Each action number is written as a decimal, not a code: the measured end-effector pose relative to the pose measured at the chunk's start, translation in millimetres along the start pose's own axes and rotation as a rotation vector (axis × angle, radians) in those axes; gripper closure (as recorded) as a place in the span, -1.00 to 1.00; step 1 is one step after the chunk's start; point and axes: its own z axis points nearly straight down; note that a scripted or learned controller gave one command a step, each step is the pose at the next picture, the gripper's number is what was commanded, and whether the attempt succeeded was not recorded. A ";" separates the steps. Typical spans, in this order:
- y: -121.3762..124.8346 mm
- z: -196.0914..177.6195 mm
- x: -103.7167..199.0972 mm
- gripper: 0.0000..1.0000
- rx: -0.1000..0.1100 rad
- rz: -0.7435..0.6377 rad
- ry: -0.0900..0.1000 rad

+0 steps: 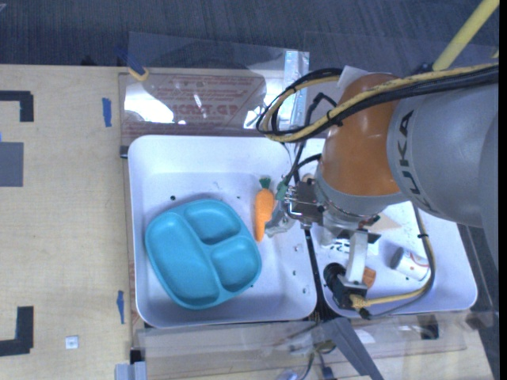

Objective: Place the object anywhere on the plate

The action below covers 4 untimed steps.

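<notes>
The gripper (pixel 279 218) pinches the carrot (pixel 263 210) just beside the blue plate (pixel 202 252) — not over it yet.

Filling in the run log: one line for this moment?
carrot: left bin, beside plate | claw: at carrot | placed: no

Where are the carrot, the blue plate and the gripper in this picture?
carrot (pixel 262 210), camera view, middle of its orange body.
blue plate (pixel 203 252), camera view, ridge between its compartments.
gripper (pixel 279 222), camera view, its tip beside the carrot.
</notes>
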 end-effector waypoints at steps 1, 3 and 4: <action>-0.3 -7.4 0.5 1.00 0.003 0.000 -0.002; 16.2 106.2 104.1 1.00 0.013 -0.682 -0.003; -7.0 138.7 52.9 1.00 -0.016 -0.890 0.003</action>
